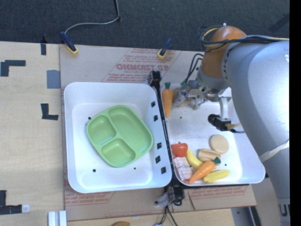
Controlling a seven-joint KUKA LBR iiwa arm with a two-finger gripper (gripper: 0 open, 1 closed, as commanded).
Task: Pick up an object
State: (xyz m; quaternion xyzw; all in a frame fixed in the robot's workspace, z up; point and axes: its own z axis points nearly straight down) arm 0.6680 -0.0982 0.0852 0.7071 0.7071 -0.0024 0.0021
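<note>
My gripper (187, 99) is low in the far left corner of the right bin (244, 166), below the orange wrist band. A carrot (167, 100) lies just left of it, upright against the divider between the bins; whether they touch is unclear. Toy food is piled at the near side of the right bin: a red tomato (179, 149), a yellow banana (193, 158), a second carrot (202, 170), a tan round biscuit (219, 144), a tan bun (208, 155), a yellow piece (217, 175) and a red and white packet (182, 167).
A green divided plate (120, 135) lies in the middle of the left bin (75, 173). The big grey arm covers the right bin's far right side. Clamps and a cable sit on the cardboard behind the bins.
</note>
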